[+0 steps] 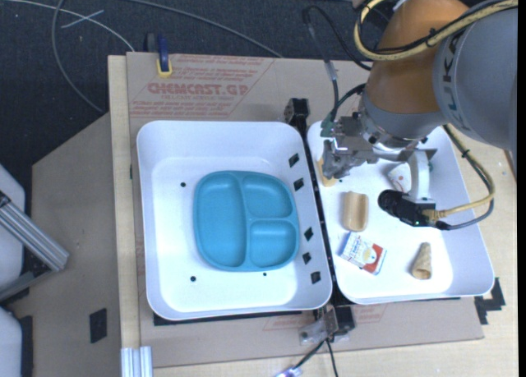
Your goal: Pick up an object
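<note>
Arm (427, 47) over right bin (472, 273), approach step. Left bin (156, 203) has blue tray (245, 221). Gripper (333, 166) low at bin's left wall; claw state: can't tell. Tan block (355, 211) just below; next needs alignment w/ it.

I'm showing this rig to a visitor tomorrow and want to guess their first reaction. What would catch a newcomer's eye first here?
Most likely the big blue divided plate, lying alone in the left bin. Next, the grey arm with its orange band, reaching in from the right, its gripper low over the far left corner of the right bin. Small things lie scattered in that bin: a tan cylinder, a red, white and blue packet and a beige cone.
</note>
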